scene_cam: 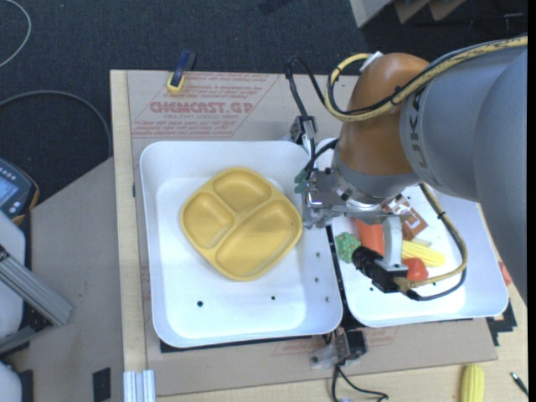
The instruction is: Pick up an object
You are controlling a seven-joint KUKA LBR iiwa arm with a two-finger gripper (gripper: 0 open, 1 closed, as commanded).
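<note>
Over the seam between the two white bins hangs the gripper (pixel 327 212), hidden under the arm's orange wrist band, so I cannot tell whether it is spread or closed, nor whether it holds anything. The likely pick lies in the right bin (pixel 469 304), where small toy foods crowd together just beside the gripper: a green piece (pixel 341 245), an orange piece (pixel 373 238), a yellow corn cob (pixel 425 254) and a red piece (pixel 415 269). Since these touch or nearly touch, a clean grasp probably means coming straight down on one piece at the cluster's edge, the green one being nearest, and keeping off the bin wall. The yellow divided plate (pixel 241 222) in the left bin (pixel 159 249) looks too broad and flat for an easy pinch. On the brown sheet (pixel 205 103) under the bins, red print reads "CHEMCAST GP"; the smaller lines below it are too fine to read.
</note>
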